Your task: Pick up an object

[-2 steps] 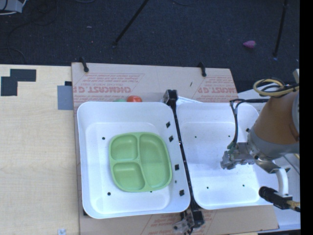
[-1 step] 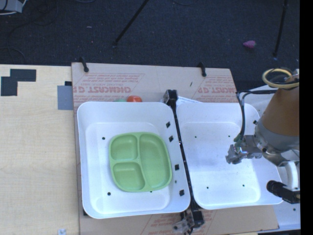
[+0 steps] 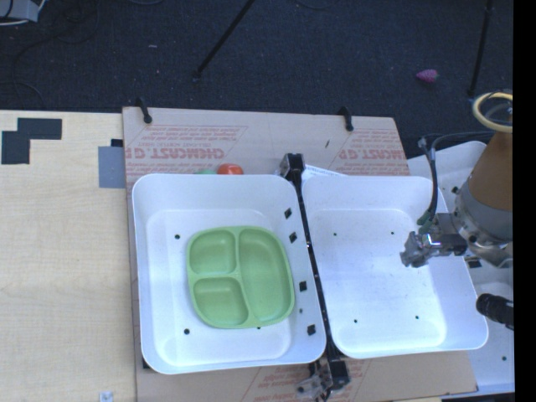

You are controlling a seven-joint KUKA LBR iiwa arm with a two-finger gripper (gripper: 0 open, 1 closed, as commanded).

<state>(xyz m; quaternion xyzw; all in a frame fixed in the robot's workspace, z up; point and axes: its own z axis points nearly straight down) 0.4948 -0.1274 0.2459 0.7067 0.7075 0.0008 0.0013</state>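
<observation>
Item one, the surface point(image 3: 67, 266), carrying two white bins: in the left bin point(image 3: 159, 224) we record a green divided plate point(image 3: 240, 276) lying flat at its middle, which we judge light, rigid and slick (probably moulded plastic), best taken by pinching its raised outer rim or a divider ridge. Item two, the pincer point(image 3: 416, 250), hangs over the right bin point(image 3: 377, 308), well apart from the plate; whether it is open or closed we cannot tell.
</observation>
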